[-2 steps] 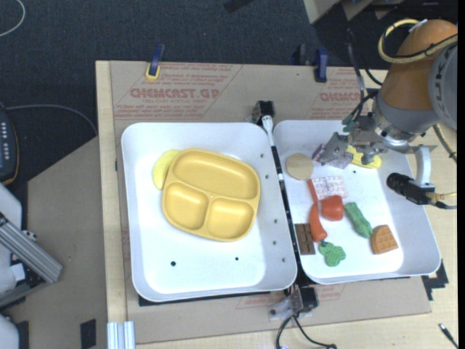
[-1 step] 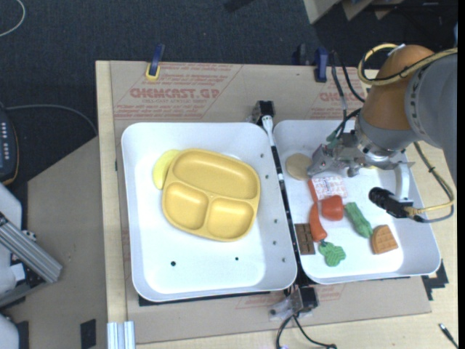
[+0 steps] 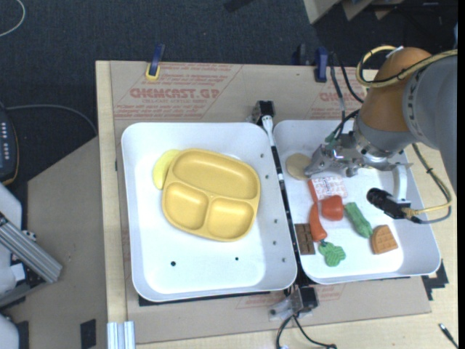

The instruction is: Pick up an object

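Grey arm with orange band reaches in over the right bin [image 3: 421, 257], gripper [image 3: 336, 160] low above the far end of it. Jaw state: cannot tell, the wrist body hides it from this slant. Nothing visibly held.

Task objects all sit in the right bin. Taking the red block [image 3: 332, 207] as landmark: white packet with red print [image 3: 326, 187] just beyond it, touching or nearly so, right beneath the gripper; orange carrot [image 3: 317, 222] beside it toward the left bin [image 3: 138, 195]; green pickle [image 3: 357, 219] on its other side; broccoli piece [image 3: 332, 253] nearer the camera; brown cracker [image 3: 383, 239] past the pickle; tan round disc [image 3: 297, 166] further off toward the bin's far corner; dark bar [image 3: 304, 239] next to the carrot. Yellow divided plate [image 3: 211, 193] lies in the left bin, well apart.

Step, as I judge it: approach/descent, no grasp yet. Likely target is the packet or red block. Next move needs a straight drop centred on one item; crowding risks pinching two or nudging neighbours.
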Robot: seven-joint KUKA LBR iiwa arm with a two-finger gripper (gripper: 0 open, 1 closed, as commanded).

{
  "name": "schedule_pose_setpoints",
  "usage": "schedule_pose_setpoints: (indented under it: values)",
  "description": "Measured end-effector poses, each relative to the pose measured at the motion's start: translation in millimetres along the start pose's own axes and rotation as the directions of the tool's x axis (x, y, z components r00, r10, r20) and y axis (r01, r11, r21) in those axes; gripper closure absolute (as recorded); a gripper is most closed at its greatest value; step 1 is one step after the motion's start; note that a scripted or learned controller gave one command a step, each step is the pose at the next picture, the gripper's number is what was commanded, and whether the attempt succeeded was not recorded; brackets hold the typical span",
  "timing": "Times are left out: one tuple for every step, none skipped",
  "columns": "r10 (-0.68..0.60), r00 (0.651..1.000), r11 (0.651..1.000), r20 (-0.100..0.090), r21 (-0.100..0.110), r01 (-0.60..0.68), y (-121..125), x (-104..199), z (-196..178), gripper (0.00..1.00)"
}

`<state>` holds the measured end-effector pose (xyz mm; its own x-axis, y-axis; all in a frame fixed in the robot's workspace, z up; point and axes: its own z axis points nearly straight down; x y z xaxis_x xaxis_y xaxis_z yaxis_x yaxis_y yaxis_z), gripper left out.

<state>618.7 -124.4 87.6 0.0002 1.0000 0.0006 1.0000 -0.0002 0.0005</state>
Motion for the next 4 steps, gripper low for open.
schedule_pose_setpoints:
  values:
    - [0.0, 1.0, 1.0, 0.002, -0.004, 0.0, 0.8, -0.1, -10.7, 1.0]
    - [-0.001, 1.0, 1.0, 0.002, -0.005, 0.001, -0.5, 6.7, -56.9, 1.0]
    - [-0.003, 1.0, 1.0, 0.002, -0.007, 0.003, 1.2, 17.6, -112.0, 1.0]
    - [-0.002, 1.0, 1.0, 0.002, -0.005, 0.002, 2.5, 17.8, -139.6, 1.0]
